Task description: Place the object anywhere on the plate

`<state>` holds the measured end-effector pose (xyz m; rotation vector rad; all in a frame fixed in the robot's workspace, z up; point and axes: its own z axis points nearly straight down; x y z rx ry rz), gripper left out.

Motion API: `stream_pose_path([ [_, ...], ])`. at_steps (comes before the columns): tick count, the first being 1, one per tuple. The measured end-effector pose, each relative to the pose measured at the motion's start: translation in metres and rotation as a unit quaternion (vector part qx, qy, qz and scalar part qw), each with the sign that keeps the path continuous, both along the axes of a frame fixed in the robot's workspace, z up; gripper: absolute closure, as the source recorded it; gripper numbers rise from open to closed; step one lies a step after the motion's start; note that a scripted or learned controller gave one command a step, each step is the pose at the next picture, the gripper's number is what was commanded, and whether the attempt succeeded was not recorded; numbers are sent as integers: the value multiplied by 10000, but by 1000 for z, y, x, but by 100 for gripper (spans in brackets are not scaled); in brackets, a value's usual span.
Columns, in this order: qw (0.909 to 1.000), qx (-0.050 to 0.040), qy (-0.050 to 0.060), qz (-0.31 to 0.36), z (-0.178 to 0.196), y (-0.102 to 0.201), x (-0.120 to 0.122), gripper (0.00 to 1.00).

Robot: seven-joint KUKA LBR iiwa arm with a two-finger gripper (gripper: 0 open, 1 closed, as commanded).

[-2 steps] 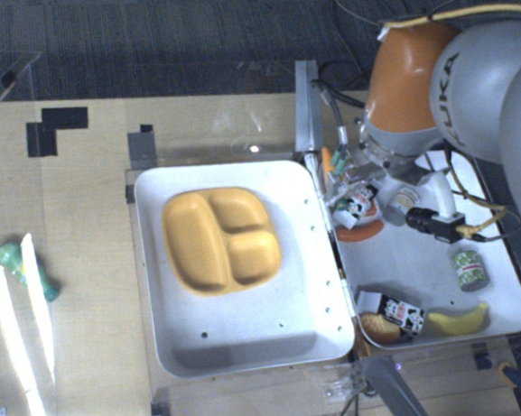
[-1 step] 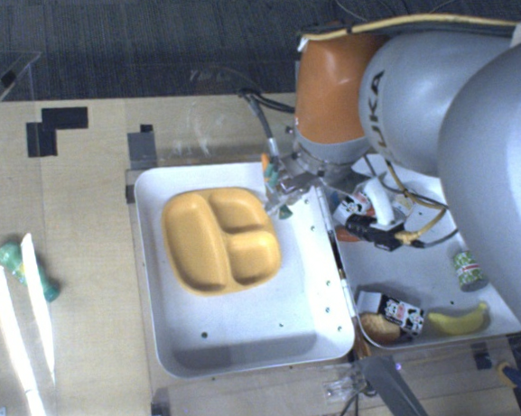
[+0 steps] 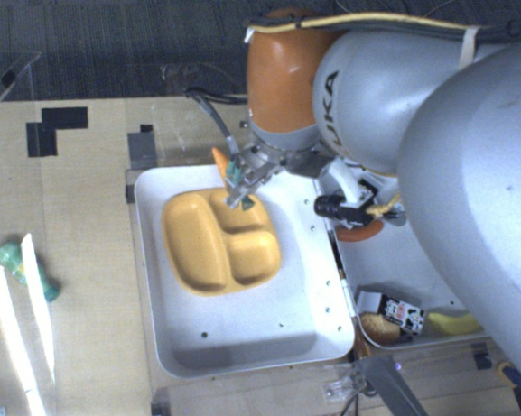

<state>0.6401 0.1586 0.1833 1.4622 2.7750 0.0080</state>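
A yellow plate with three compartments lies in the left white bin. My gripper hangs over the plate's upper right rim. A small carrot toy sits between its fingers. The carrot's orange tip sticks out up and to the left, and its green end shows just below the fingers, over the plate's edge. The fingers hide the middle of the carrot.
The right bin holds an orange object under the arm, and at its near end a black-and-white item, a brown piece and a yellow banana. A green toy lies on the bench at far left.
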Motion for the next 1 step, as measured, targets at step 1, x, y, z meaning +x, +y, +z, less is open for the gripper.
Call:
stream_pose_path([
  [1,10000,1,-2,-4,0,0,0,0],
])
